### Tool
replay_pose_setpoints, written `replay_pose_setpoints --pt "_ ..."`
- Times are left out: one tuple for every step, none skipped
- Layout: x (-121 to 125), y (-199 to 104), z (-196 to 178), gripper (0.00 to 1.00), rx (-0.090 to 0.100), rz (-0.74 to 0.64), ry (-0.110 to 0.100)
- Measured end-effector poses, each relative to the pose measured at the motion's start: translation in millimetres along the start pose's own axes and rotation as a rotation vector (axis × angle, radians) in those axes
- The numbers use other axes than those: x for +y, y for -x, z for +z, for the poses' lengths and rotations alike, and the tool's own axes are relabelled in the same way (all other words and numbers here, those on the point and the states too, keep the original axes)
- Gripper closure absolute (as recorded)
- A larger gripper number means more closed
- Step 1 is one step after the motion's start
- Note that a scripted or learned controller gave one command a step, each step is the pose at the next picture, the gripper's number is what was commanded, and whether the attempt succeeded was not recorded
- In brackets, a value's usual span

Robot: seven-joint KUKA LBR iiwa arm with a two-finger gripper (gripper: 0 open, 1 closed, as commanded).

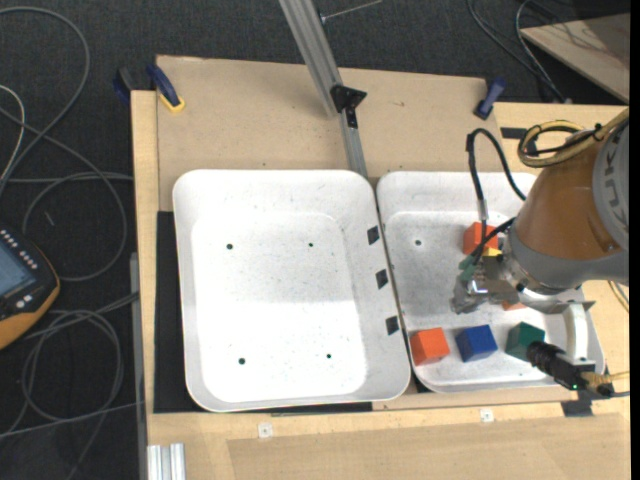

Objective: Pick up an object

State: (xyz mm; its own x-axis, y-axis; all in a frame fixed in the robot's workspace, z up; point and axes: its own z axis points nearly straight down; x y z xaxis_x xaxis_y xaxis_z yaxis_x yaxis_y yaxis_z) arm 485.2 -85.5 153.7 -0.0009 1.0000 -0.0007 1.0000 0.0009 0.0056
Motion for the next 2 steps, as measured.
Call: replay_pose_setpoints --pt "3 1 -43 1.0 0.0 -0.001 0.001" --pt "3 8 -89 1.0 -0.001 -0.001 0.002"
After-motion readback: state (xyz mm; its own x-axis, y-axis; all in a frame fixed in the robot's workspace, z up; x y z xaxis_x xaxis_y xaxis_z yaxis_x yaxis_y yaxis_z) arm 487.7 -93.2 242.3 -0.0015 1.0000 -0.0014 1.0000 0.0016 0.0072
